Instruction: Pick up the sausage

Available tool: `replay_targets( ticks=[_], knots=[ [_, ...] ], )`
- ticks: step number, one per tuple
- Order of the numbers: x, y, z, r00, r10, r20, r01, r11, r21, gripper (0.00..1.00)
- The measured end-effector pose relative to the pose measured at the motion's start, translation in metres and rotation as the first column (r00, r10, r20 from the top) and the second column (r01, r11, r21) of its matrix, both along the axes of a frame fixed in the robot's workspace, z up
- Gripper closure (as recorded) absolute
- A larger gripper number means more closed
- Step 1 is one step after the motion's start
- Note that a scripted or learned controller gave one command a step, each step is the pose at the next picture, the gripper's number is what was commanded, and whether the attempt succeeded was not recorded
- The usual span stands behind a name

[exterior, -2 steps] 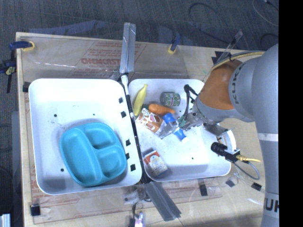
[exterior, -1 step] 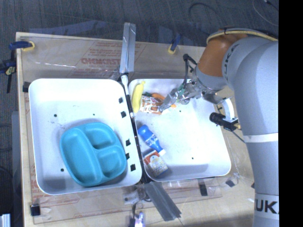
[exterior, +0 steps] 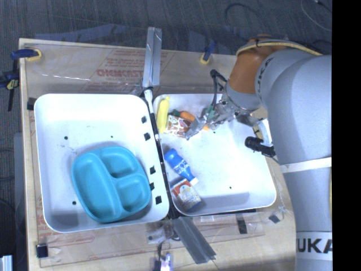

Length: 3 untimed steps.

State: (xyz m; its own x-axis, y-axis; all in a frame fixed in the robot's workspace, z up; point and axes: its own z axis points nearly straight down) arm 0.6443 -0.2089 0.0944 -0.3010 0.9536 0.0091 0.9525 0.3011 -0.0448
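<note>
My gripper (exterior: 196, 130) is lowered into the right bin (exterior: 237, 179), near its upper left corner. I cannot tell from the camera view how my fingers stand, as they are small and blurred against the items beneath them. My fingertips sit at the right edge of a brown-and-white printed packet (exterior: 176, 126), touching or just over it; I cannot tell which. The sausage (exterior: 186, 116), a small orange-brown piece, lies just above and left of my gripper, against the top of that packet. I cannot see it between my fingers.

A yellow banana (exterior: 162, 114) lies upright along the left wall of the right bin, just beside the packet. Further down the same bin, a blue bottle (exterior: 179, 164) with a white label lies tilted, and below it a small red-and-white carton (exterior: 186, 195) rests near the lower left corner.

The left bin (exterior: 84, 117) holds a light-blue divided tray (exterior: 110, 182) in its lower half. Both bins sit side by side on the worktop (exterior: 73, 66). My grey arm (exterior: 304, 112), with its orange band (exterior: 245, 72), enters from the right.
</note>
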Motion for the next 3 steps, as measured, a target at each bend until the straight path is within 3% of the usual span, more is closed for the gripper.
replay_targets(
  ticks=[1, 2, 3],
  knots=[
    [-0.035, 0.060, -0.002, 0.987, 0.156, 0.044, -0.156, 0.988, 0.005, 0.00],
    [-0.034, 0.058, 0.010, 0.986, 0.158, 0.046, -0.158, 0.987, 0.002, 1.00],
    [0.012, 0.090, 0.099, 0.995, 0.086, 0.045, -0.086, 0.996, 0.004, 1.00]
  ],
)
